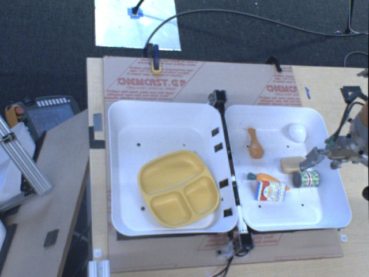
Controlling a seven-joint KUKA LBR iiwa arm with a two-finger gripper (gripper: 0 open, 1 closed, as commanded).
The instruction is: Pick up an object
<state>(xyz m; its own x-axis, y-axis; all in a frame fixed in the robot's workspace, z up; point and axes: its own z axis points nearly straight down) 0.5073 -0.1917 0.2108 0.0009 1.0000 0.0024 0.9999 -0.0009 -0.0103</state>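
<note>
Looking down on the table [190, 74], there are two white bins side by side. The left bin [132, 120] carries one thing, a yellow tray [179, 187] with three compartments, lying toward the near side. The right bin [323, 212] carries six things: one wooden spoon [255, 143] near the back left, one white egg [297, 133] at the back right, one tan block [292, 164] in the middle, one small can [306, 179] lying on its side just in front of the block, one carrot [266, 178] to the can's left, and one small carton [270, 191] touching the carrot's near side. The arm [362, 120] comes in from the right edge, and its gripper [319, 156] reaches over the right bin's right side, with its tip just above the can and beside the block. Whether the jaws are apart or together I cannot tell from this slant, and nothing is seen lifted between them. All six things lie on the bin floor.
</note>
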